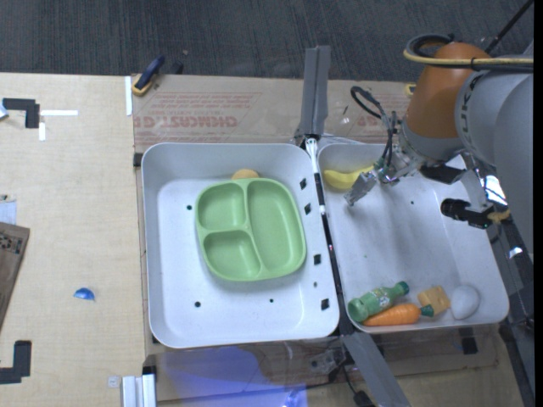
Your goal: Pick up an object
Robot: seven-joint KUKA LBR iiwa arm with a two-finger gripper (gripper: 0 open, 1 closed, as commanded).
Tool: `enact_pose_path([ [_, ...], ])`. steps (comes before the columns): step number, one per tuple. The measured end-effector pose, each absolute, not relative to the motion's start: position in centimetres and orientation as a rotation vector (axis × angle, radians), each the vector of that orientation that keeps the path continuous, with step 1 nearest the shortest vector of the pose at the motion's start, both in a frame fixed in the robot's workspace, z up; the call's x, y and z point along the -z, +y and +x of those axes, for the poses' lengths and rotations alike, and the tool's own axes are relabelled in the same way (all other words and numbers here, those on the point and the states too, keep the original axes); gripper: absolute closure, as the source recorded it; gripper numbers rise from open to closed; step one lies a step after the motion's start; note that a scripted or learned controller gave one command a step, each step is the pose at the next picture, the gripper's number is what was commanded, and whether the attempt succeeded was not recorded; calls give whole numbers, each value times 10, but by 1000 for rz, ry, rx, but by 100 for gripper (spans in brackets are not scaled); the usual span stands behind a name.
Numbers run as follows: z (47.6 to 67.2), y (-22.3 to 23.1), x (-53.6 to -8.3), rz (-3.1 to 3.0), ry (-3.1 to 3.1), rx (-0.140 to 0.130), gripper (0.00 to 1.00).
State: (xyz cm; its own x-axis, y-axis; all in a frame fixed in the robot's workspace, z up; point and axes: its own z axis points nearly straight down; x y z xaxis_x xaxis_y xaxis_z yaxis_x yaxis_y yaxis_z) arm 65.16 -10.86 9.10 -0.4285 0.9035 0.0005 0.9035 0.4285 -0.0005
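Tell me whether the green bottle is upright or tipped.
Tipped: the green bottle lies on its side against the carrot in the right bin.

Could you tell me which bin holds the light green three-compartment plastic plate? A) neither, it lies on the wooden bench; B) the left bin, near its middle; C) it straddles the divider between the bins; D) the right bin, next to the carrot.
B: the light green three-compartment plastic plate lies flat near the middle of the left shallow white bin, apart from the orange toy carrot in the right shallow white bin.

Mirrored red lettering on cardboard (212, 113), unreadable
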Motion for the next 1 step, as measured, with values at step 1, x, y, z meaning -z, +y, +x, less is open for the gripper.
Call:
enact_pose_path([
  [1, 659, -105, -91, -2059, -2373, -2, 0],
])
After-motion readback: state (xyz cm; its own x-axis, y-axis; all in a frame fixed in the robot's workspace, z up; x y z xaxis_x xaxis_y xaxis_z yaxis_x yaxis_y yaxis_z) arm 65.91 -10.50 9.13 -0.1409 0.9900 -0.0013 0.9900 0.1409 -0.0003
